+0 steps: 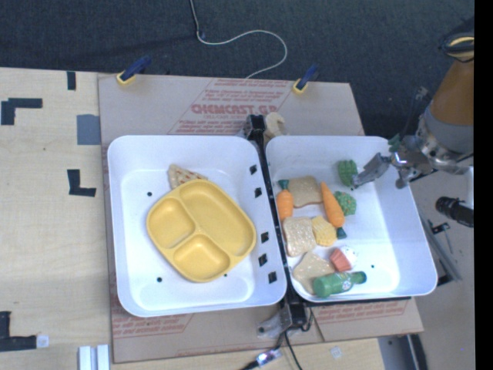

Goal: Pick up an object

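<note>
Right bin (400, 237): carrot (332, 204) lengthwise, upright.

Both bins (123, 206) before me look like smooth, glossy white plastic. The yellow tray (202, 230) seems matt plastic. Under them lies plain brown cardboard (231, 106).

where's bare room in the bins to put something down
Right bin: bare floor on its right side, past the carrots and broccoli. Left bin: a strip around the yellow tray, widest below it. Crowded: the right bin's left half.

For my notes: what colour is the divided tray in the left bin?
Yellow; the tray shows best in the camera view.
</note>
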Robot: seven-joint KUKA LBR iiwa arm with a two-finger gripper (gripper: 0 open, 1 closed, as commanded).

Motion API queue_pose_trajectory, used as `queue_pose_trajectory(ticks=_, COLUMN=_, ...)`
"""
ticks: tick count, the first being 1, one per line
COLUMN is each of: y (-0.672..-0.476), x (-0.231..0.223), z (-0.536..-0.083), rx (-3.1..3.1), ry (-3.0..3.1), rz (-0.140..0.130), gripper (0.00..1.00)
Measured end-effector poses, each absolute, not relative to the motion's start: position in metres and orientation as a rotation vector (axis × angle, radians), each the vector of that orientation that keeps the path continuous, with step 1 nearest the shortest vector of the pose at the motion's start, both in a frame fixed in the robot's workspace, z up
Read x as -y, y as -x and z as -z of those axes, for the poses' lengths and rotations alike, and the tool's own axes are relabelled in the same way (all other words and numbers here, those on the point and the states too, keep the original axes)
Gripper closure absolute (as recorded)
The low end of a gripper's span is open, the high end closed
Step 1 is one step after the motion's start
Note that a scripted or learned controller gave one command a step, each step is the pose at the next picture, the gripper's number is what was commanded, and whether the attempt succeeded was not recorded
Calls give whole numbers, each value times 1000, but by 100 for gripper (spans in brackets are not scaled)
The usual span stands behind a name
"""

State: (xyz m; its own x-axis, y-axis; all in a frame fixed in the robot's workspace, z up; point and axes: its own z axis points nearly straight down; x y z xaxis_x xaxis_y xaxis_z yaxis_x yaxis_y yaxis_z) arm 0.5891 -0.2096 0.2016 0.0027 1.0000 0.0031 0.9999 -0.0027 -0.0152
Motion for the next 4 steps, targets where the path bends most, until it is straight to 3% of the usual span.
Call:
queue_pose_trajectory(ticks=1, y=-592, x=209, z=-210, rx=2222, ry=2219, rz=-2, gripper=0)
queue_pose_trajectory(ticks=3, y=-589, x=204, z=-86, rx=2219, ry=2216, rz=-7, gripper=0)
queue_pose_trajectory(ticks=4, y=-590, x=204, z=-85, rx=2224, ry=2221, rz=-2, gripper=0)
